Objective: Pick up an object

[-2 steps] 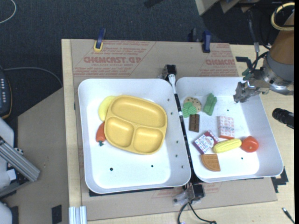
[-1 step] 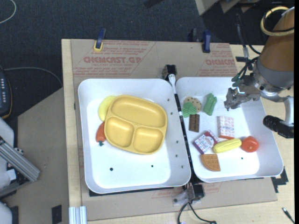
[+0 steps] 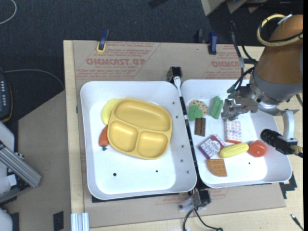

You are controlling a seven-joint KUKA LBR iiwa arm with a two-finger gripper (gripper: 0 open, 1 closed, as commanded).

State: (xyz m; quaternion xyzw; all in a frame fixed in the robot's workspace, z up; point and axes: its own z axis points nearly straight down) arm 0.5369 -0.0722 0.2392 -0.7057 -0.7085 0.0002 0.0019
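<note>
From my seat the pick is not made yet, as far as I can judge. The arm (image 3: 281, 57) reaches in from the right and its gripper (image 3: 234, 109) hangs over the back part of the right bin (image 3: 279, 173), above the toys and near a green pickle-shaped piece (image 3: 216, 107). I see nothing between the fingers; whether they stand wide or narrow I cannot tell, since the wrist blurs into them from this angle.

Every candidate lies loose in that bin: a cookie (image 3: 198, 105) with a green leafy toy (image 3: 194, 113) on it, a brown chocolate bar (image 3: 199, 126), a pink-and-white packet (image 3: 233, 129) just below the gripper, a purple packet (image 3: 210, 146), a corn cob (image 3: 234, 150), a tomato (image 3: 258, 149) and a waffle piece (image 3: 217, 167). The left bin (image 3: 96, 143) carries a yellow divided tray (image 3: 139, 128) lying on a banana (image 3: 108, 110) and a red pepper (image 3: 103, 137).

What is left, I reckon, is the whole job: descend onto one toy, close, and lift it clear
</note>
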